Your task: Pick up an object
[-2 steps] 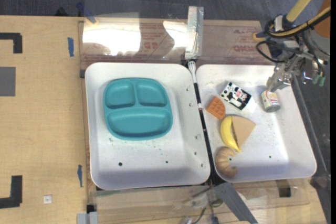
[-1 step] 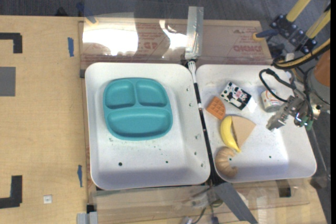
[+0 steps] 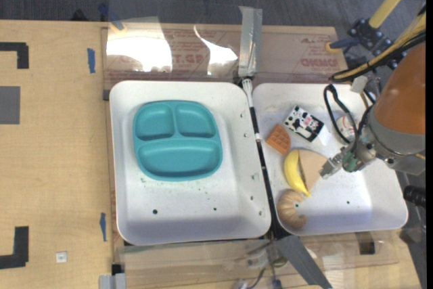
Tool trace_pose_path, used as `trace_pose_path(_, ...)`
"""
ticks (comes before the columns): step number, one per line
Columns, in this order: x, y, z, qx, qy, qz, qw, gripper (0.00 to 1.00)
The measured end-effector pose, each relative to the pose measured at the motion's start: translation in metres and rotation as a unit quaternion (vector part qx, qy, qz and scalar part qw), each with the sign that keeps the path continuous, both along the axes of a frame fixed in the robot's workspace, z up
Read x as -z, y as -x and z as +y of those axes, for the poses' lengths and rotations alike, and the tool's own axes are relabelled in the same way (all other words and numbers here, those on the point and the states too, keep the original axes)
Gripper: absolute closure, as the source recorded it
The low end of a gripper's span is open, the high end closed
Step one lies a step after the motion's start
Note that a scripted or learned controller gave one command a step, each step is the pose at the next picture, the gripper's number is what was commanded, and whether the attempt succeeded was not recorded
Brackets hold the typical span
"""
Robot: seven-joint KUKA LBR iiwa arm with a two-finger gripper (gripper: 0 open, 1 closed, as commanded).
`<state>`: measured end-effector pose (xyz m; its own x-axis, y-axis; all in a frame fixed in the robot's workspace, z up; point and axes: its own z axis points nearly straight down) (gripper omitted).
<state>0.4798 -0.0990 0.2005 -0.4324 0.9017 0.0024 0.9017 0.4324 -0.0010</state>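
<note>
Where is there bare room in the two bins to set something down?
Left bin: bare floor below the teal divided plate. Right bin: bare front right corner. Crowded along its left side: banana, orange piece, cow-print item, tool.

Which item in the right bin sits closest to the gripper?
The tan flat piece, just left of the gripper. The banana, orange block and cow-print item lie farther.

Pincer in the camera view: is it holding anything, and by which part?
Nothing is held. The pincer hangs over the right bin, beside the banana.
</note>
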Motion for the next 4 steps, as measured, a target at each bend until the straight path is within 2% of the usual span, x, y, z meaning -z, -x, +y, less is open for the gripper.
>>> trace_pose_path(1, -0.004, 0.000, 0.061, 0.168, 0.0008, -0.001, 0.9858, 1.00)
trace_pose_path(2, -0.067, -0.001, 0.073, -0.048, 0.0012, -0.004, 0.9989, 1.00)
trace_pose_path(3, -0.042, -0.019, 0.090, 0.169, 0.0015, -0.001, 0.9856, 1.00)
trace_pose_path(4, 0.017, 0.001, 0.165, 0.527, 0.0025, 0.002, 0.8498, 1.00)
